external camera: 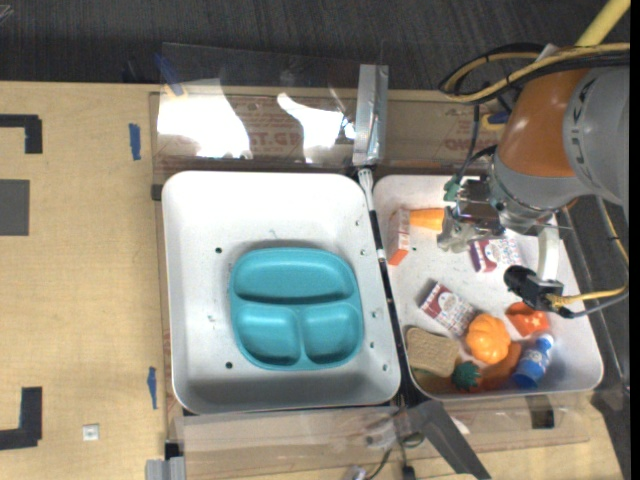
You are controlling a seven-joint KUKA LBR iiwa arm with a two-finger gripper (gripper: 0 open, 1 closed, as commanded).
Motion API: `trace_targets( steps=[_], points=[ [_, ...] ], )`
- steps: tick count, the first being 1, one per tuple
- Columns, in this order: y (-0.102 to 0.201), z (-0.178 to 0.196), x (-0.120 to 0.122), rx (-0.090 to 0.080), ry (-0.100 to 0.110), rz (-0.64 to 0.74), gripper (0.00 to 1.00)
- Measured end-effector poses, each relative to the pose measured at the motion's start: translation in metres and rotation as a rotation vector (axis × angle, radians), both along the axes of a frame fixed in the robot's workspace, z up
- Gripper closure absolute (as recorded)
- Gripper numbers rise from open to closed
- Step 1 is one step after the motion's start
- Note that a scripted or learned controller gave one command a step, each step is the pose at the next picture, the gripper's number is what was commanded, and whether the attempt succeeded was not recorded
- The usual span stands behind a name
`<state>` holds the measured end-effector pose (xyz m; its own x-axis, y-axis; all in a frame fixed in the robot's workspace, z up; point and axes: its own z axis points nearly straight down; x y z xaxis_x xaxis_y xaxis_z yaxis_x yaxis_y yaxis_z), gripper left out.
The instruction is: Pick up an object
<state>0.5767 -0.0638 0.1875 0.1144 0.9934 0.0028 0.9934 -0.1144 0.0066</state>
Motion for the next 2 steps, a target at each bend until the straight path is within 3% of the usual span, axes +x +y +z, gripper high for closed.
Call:
trace_targets(
  steps=[1,2],
  points=[
    [-0.003,-0.003,-0.002,-0.002,0.008,-0.006,0.00],
    [-0.035,-0.089,-0.026,-0.002,0.017,-0.038,0.00]
  ],
)
